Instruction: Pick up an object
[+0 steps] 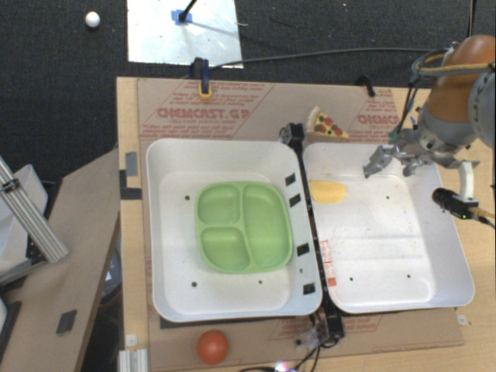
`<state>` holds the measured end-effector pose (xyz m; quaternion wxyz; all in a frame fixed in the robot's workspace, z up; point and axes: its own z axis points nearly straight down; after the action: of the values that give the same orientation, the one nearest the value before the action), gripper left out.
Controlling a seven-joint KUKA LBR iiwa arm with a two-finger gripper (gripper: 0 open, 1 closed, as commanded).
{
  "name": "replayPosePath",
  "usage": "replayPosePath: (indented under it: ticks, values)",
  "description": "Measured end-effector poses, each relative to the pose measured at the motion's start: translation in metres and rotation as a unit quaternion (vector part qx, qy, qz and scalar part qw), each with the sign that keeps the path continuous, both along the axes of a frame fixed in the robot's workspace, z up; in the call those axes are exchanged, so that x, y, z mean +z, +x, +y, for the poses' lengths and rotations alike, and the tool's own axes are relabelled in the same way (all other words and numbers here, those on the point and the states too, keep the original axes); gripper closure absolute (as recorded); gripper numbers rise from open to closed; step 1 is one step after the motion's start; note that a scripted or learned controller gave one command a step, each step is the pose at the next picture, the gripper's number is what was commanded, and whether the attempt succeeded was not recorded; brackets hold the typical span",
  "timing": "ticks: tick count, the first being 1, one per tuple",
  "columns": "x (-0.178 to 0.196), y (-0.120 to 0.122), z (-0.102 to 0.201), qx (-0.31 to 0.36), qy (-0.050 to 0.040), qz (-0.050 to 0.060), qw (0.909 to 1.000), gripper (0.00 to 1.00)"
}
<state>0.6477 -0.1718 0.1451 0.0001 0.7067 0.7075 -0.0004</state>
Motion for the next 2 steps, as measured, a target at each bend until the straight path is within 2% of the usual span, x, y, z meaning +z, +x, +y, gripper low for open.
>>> replayPosePath:
  ticks: [1,2]
  values:
    - [-0.041,0.001,-0.001,0.000,0.0000,0.000,1.0000,0.00]
    - [-0.027,0.003,-0.001,0.001,-0.0003,-0.003,1.0000,1.00]
